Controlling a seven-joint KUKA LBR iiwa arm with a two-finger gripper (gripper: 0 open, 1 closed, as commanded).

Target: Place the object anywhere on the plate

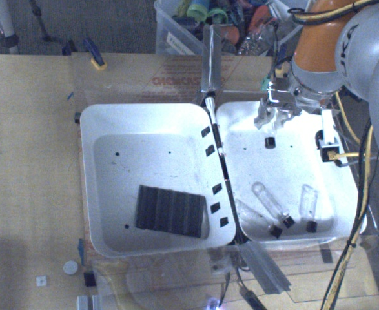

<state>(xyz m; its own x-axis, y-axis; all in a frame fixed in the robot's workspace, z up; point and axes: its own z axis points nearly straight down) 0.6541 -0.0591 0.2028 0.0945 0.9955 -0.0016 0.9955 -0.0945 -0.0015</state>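
The plate (170,212) is a dark ribbed rectangle lying flat in the front part of the left bin (112,118). Two clear tube-like objects lie in the front of the right bin (344,192). One (268,202) lies slantwise with a black cap at its near end. The other (307,201) lies more upright in the view, with a black cap below it. A small black piece (270,142) lies near the back of that bin. My gripper (272,118) hangs over the right bin's back wall, open, with nothing between its fingers, well apart from both tubes.
A divider with black clips (216,173) runs between the bins. A clear tub of mixed colourful items (234,11) stands behind them. A metal post (209,63) rises at the back between the bins. Yellow cables (350,154) hang at the right.
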